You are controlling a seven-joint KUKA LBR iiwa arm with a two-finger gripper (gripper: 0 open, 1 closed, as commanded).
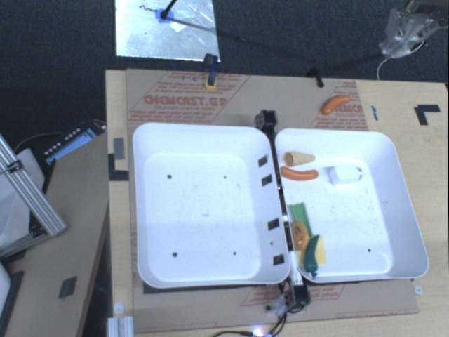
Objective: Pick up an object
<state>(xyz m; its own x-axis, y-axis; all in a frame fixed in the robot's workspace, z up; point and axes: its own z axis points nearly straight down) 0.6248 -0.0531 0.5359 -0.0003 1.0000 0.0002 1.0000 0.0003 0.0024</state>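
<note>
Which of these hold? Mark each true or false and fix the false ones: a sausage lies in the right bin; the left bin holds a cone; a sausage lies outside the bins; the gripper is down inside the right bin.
1. A sausage lies in the right bin: true.
2. The left bin holds a cone: false. The cone lies in the right bin, just above the sausage.
3. A second sausage lies outside the bins: true, on the board behind the right bin.
4. The gripper is down inside the right bin: false. It is at the top right, beyond the bench.
</note>
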